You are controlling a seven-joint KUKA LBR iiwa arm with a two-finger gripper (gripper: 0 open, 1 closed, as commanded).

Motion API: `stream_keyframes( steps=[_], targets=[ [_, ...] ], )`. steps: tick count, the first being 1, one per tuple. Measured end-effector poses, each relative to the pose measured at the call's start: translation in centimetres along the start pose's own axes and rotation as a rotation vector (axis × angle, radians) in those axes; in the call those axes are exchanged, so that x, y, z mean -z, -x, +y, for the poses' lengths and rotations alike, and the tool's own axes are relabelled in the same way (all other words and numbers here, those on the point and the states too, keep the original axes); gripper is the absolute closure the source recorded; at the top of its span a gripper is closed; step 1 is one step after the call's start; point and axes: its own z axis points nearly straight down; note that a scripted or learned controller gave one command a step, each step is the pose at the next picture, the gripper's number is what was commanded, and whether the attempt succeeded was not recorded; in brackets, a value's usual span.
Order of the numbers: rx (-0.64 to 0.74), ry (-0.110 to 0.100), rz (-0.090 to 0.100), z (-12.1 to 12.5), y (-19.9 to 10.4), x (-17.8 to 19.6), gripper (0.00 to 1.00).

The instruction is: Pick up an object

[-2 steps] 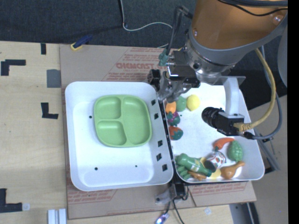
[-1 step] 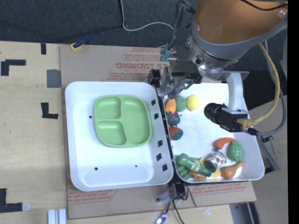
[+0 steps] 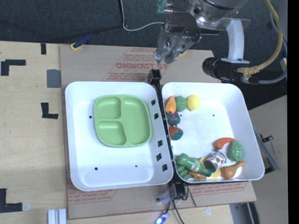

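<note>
Arm up over the far edge of the bench, pincer (image 3: 169, 50) above the gap between the bins, nothing in it.

Whether the pincer is released or clenched I cannot tell at this angle. Left bin (image 3: 79, 167) holds a green divided plate (image 3: 123, 121). Right bin (image 3: 233, 101) holds the toys: yellow ball (image 3: 193, 102) and orange carrot (image 3: 171, 103) near the far-left corner, a heap of green, orange and red pieces (image 3: 210, 162) along the near edge.
</note>
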Motion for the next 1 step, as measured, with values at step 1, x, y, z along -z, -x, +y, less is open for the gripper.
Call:
stream_keyframes(
  steps=[1],
  targets=[
    [0.004, -0.008, -0.001, -0.04, -5.81, -0.41, 1.00]
  ],
)
